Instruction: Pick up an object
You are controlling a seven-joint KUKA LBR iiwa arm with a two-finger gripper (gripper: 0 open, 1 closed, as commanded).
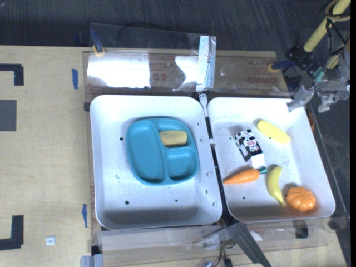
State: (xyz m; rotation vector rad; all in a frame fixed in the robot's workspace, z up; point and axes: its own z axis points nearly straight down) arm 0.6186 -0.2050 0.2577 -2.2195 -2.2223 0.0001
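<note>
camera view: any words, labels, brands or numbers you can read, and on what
None can be read.
Clear panel behind the bins: faint reddish print, too blurred to read.
Black and white carton in the right bin: cow-patch pattern and a small red mark, too small to read.

in the left bin (105,193) we see a divided plate (147,154) with a bun (173,138) in it. in the right bin (320,166) lie two bananas (272,131) (275,184), a carton (248,147) between them, a carrot (242,176) and a pumpkin (301,198) at the near right corner.
</note>
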